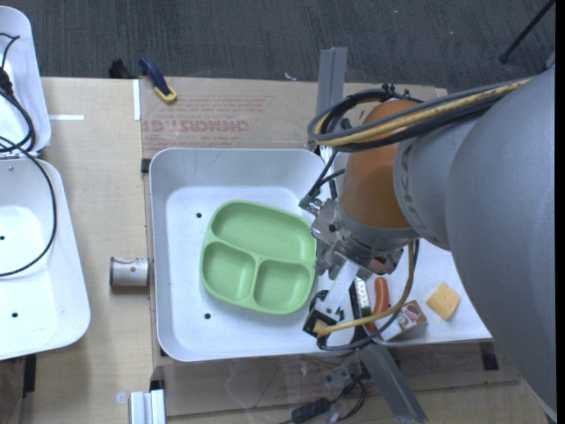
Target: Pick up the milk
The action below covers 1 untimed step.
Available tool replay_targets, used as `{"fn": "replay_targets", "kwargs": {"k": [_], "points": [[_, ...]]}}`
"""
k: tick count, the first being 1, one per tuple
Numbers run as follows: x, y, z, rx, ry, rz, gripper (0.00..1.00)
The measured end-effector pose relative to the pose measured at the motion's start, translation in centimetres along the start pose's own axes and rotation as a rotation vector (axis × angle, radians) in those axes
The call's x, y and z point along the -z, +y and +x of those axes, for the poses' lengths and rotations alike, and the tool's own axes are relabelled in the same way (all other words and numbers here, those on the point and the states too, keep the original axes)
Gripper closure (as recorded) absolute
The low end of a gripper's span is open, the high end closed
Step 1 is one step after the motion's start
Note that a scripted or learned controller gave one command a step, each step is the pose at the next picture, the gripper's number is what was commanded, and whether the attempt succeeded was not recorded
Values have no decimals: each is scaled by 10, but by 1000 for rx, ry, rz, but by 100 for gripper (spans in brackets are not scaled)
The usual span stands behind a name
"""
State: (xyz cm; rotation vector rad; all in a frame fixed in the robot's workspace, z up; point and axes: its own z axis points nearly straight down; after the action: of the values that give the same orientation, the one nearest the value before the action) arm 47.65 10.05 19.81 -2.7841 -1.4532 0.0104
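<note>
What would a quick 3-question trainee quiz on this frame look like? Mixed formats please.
1. True or false: the green divided plate has food in its compartments.
2. Which item lies nearest the arm's wrist end? A) the yellow cheese wedge B) the brown milk carton C) the small can
3. Fill in: the small can lies on the bench, outside the white bin, on the view's ____ side of it.

Key: 1 false, all three compartments look bare; 2 B; 3 left.
</note>
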Motion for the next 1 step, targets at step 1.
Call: {"fn": "replay_targets", "kwargs": {"k": [1], "points": [[6,-39,56,114,1,-2,100]]}}
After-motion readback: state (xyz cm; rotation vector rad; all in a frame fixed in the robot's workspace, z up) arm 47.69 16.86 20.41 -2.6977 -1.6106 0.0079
